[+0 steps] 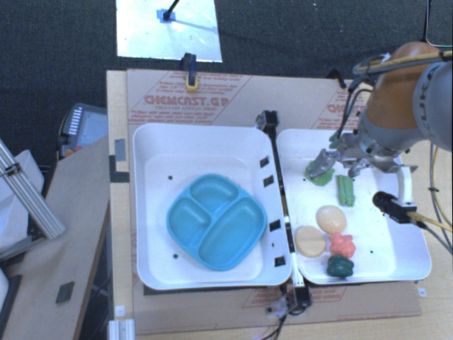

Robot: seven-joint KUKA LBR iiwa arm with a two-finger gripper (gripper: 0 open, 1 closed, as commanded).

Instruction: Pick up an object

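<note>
Nearest the camera, at the front of the right bin (417,261), a dark green piece (340,265) lay just beside a pink-orange piece (342,244), with a round tan piece (309,240) and a pale egg-shaped one (330,219) close behind them, a loose cluster that left each within reach from above. Beyond these a slim green stick (345,190) lay along the bin floor, and a light green lump (321,175) sat just under the gripper (333,160), seemingly the piece being tried for. Whether the jaws were open, closed or around that lump could not be told, since the wrist body blurred them. To the left, the other bin (152,144) carried a blue divided plate (215,221), lying flat as a likely drop place. Farther back, the surface (233,91) bore printed board, with a yellow clamp (191,82) at its edge, apparently pinning it.
</note>
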